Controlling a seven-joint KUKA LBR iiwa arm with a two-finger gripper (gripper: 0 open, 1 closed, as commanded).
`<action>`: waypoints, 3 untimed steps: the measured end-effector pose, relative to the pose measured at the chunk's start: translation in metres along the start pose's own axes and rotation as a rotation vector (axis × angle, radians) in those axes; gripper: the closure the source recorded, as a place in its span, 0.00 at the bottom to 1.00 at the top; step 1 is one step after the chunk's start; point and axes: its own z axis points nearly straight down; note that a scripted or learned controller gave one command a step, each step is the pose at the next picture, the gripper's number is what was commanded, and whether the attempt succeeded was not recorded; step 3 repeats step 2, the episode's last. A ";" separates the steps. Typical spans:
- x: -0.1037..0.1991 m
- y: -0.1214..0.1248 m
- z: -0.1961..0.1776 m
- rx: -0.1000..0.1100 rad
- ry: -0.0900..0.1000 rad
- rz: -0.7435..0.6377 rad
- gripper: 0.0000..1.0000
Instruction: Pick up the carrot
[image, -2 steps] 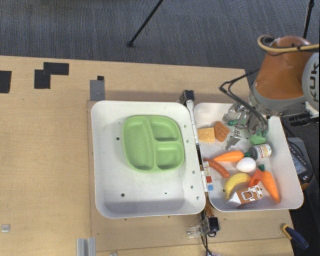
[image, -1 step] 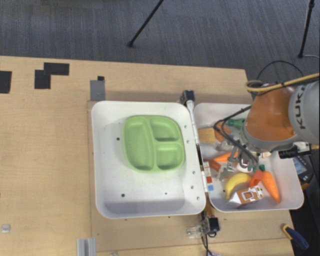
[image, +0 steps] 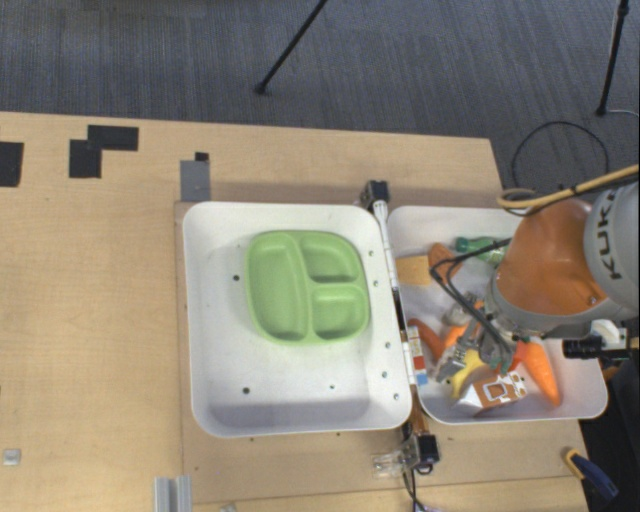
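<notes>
In the right bin (image: 590, 400), toward its 4 o'clock corner: one carrot (image: 541, 369), orange, lying tilted, tip pointing to 5 o'clock. Just beside it at 9 o'clock: a small white-and-brown carton (image: 497, 391) and a yellow piece (image: 462, 373), among mixed toy foods. Above this clutter: the pincer (image: 478, 345), dark, with cables; whether it is wide or narrow cannot be told, and the carrot lies outside it. At 12 o'clock of the carrot: the arm's orange band (image: 545, 265), with the grey arm entering from 3 o'clock. At 9 o'clock across the divider: the left bin (image: 215, 400), containing one green sectioned plate (image: 305, 285). Under both bins: the tan surface (image: 90, 330).
</notes>
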 end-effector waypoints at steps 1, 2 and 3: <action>-0.052 0.050 -0.095 0.000 0.014 -0.421 0.00; -0.051 0.019 -0.016 0.002 0.006 -0.487 0.00; -0.051 0.019 -0.016 0.002 0.006 -0.487 0.00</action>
